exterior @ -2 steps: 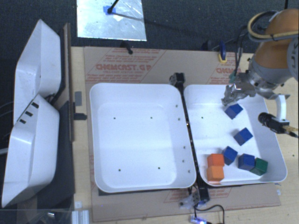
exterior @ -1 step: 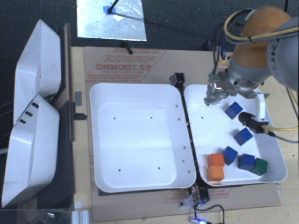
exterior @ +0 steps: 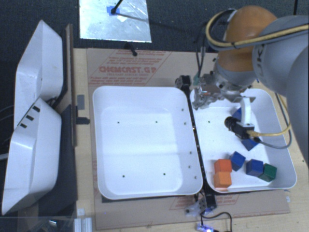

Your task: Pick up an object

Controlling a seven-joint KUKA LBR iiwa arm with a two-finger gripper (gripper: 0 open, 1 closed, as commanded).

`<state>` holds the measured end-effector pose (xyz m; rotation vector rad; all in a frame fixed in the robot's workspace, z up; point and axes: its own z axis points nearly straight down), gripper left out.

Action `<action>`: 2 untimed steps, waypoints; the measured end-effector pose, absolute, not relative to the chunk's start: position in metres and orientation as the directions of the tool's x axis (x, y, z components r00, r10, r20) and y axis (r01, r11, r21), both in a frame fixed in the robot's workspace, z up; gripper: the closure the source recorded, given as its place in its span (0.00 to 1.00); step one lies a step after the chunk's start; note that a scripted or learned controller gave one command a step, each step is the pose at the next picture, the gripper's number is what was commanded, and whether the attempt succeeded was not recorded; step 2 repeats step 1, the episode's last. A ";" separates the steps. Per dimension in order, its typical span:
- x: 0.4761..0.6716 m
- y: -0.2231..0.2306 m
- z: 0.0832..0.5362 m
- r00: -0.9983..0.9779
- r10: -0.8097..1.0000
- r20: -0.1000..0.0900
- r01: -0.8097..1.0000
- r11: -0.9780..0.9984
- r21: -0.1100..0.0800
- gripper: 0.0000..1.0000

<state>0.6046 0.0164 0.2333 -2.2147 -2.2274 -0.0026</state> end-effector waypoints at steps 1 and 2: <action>0.615 0.059 0.236 -0.004 1.000 0.001 1.000 0.004 0.001 1.00; 0.615 0.059 0.236 -0.004 1.000 0.001 1.000 0.004 0.001 1.00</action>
